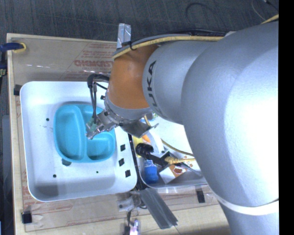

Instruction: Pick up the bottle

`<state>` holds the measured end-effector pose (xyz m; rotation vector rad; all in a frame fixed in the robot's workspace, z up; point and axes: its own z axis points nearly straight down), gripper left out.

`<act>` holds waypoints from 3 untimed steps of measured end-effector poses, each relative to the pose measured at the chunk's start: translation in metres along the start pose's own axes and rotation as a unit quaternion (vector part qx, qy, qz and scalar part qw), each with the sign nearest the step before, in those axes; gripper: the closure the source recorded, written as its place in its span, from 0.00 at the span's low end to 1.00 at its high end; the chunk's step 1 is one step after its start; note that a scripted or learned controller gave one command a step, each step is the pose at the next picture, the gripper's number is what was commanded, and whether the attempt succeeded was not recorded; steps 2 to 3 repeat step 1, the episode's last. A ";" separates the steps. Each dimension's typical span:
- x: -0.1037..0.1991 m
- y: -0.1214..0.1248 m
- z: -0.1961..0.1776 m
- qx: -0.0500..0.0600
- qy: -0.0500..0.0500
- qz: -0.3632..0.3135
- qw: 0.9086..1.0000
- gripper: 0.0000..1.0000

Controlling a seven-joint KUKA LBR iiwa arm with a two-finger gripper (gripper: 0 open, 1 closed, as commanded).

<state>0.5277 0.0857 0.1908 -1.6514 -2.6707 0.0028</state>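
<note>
My gripper (93,128) reaches down into the left bin (34,131), right over a blue divided tray (73,131) and near its middle ridge. I see nothing held at its tip. A small blue bottle-like thing (151,173) lies in the right bin (186,181), close to that bin's near left corner. It is well to the right of the gripper and partly under the arm. The big grey arm with its orange band (130,82) hides most of the right bin.
An orange item (144,138) and a brown-and-white item (179,169) lie in the visible strip of the right bin. The divider between the bins (130,160) is just right of the gripper. Bare white floor shows around the blue tray.
</note>
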 end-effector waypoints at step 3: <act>-0.018 -0.016 0.000 0.001 0.000 -0.274 0.962 1.00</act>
